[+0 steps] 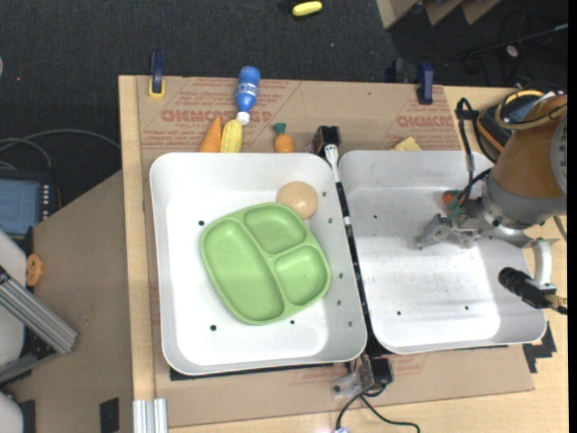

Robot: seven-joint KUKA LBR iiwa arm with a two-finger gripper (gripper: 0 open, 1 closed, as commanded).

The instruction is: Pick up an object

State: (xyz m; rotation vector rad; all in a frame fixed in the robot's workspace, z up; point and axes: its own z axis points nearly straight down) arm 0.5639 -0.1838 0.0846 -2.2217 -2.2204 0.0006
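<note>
Left white bin (180, 314) holding a green three-part plate (263, 262), with a tan round ball (297, 198) touching its rim at 1 o'clock. Right white bin (433, 314) under the pincer (435, 233), reaching in from 3 o'clock, low over the floor. On the counter (297, 106) at 12 o'clock: blue-capped bottle (246, 92), corn cob (232, 135), small carrot (283, 139).

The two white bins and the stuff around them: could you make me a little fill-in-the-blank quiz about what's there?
1. The green divided plate lies in the ____ bin.
2. The plate has ____ compartments.
3. The tan ball touches the plate's ____ rim.
4. The gripper hangs over the ____ bin.

Missing words: left; three; upper; right
</note>
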